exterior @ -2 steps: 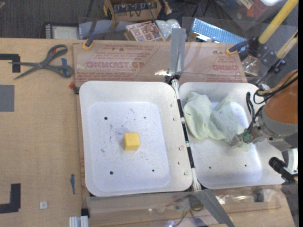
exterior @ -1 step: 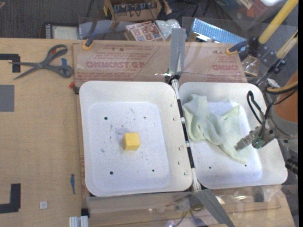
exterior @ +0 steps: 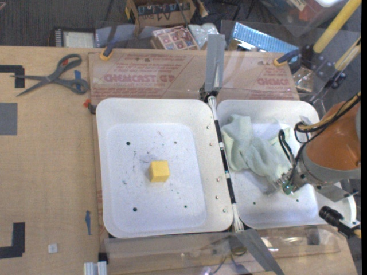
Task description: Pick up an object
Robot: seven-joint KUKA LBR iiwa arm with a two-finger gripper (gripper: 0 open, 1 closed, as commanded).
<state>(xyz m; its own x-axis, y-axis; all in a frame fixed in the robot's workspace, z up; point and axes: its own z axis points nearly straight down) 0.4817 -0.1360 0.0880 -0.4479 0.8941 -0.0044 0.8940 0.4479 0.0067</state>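
In right white bin (exterior: 248,213): crumpled pale green cloth (exterior: 252,148); gripper (exterior: 285,183) at its near-right edge, claw state cannot be told. Left white bin (exterior: 114,119): small yellow cube (exterior: 160,171). Nothing visibly lifted; pick pending.

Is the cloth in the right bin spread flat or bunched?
Bunched: the cloth lies crumpled in folds against the right bin's left side.

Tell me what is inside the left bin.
A small yellow cube lies near the middle of the left bin, with some dark specks around it. Nothing covers the floor of this bin.
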